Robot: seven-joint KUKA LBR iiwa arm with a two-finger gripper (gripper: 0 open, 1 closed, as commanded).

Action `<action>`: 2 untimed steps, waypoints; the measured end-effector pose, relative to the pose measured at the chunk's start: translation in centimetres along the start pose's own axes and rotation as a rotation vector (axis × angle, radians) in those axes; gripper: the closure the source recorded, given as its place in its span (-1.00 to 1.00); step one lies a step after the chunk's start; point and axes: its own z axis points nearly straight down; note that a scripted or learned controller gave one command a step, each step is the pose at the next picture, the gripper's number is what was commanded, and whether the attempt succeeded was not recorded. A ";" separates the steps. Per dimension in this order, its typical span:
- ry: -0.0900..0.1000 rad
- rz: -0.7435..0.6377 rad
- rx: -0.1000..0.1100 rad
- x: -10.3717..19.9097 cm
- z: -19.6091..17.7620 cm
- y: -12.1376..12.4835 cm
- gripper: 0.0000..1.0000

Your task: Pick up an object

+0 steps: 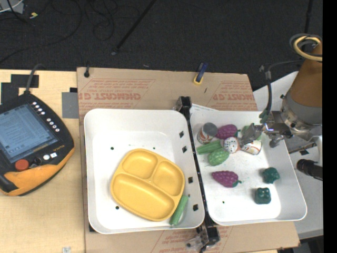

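- Right bin (295, 207): shallow, white, holding a loose cluster of small toy foods.
- Purple grapes (227, 131) and a second purple bunch (226, 178), well apart.
- Green pickle (209, 147) beside a pale green piece (218, 156).
- Two dark green pieces (271, 175) (262, 195) near the right wall.
- Left bin (100, 125): yellow divided plate (148, 183), green cucumber (179, 210) at its lower edge.

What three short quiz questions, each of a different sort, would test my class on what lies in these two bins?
1. True or false: the yellow divided plate lies in the right bin.
2. What lies against the plate's lower right edge: A a green cucumber, B a red apple, C a spoon?
3. Fill in: two purple ___ bunches lie in the right bin.

Key: 1 false, it lies in the left bin; 2 A; 3 grape.
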 end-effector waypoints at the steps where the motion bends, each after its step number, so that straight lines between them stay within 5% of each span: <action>1: 0.001 0.001 0.002 -0.1 -1.0 0.0 1.00; 2: 0.004 -0.010 0.000 10.0 -3.5 -4.0 1.00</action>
